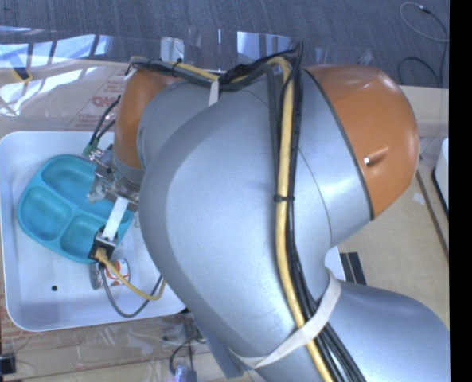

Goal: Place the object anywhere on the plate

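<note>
— How is your arm [243, 213] set?
— Bent low across the bench [431, 221], elbow toward the camera. My gripper [110, 183] hangs over the plate's [48, 201] right edge. Apart or together, I cannot tell.
— And the plate?
— Blue, divided, by the bin's [29, 301] left wall. Grey carpet [220, 2] lies beyond the bench

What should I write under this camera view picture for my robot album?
A big grey-and-orange robot arm leans over a white bin that holds a blue divided plate.
</note>
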